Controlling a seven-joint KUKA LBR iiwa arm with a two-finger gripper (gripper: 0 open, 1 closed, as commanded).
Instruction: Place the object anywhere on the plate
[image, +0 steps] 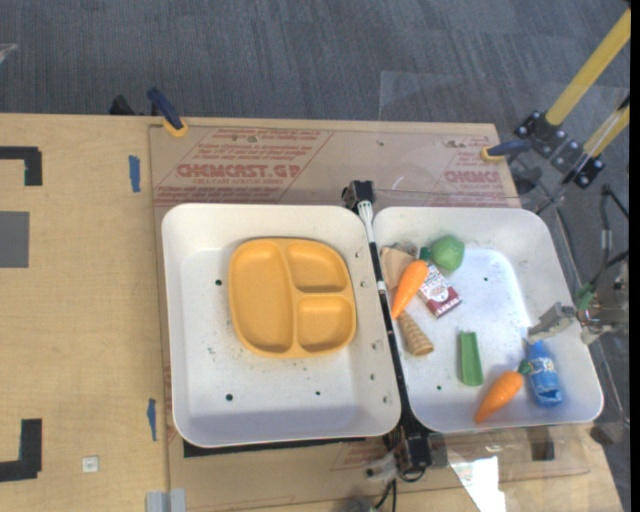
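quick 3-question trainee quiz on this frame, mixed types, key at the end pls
1. True or false: the orange divided plastic plate sits in the left white bin.
2. How many orange toy carrots lie in the right white bin?
3. What lies closest to the blue toy bottle? A) green ball B) lower carrot C) red-and-white packet

Key: 1 true; 2 two, the upper carrot near the divider and the lower one near the front; 3 B.
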